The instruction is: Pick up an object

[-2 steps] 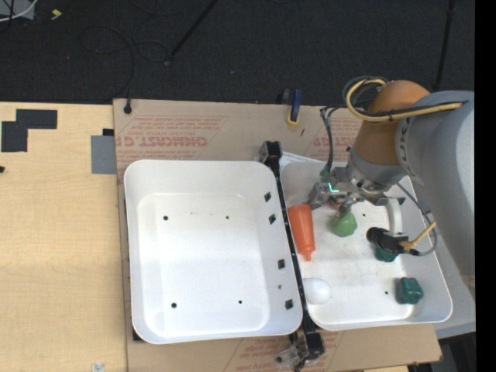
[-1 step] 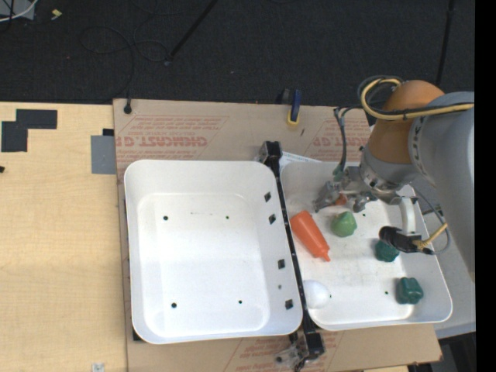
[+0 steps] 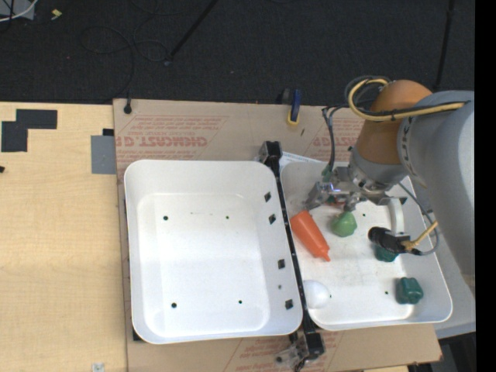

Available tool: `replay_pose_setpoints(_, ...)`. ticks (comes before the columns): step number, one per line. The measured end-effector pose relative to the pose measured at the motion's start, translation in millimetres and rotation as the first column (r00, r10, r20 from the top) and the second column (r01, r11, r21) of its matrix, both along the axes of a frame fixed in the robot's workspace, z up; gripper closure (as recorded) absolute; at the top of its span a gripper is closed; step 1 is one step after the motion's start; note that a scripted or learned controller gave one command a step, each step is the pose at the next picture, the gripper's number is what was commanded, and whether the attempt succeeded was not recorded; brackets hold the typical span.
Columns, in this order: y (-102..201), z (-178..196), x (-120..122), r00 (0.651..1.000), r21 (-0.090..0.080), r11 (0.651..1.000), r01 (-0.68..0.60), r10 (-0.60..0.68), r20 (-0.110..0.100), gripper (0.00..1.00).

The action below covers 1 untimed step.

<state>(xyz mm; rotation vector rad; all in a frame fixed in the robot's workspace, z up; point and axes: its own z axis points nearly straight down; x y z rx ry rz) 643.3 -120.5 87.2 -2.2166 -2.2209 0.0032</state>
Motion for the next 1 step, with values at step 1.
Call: replay_pose_setpoints(1, -38.3, 0.3, -16.6, 1.0, -0.002, 1.0, 0.004, -0.004, -0.001, 0.0)
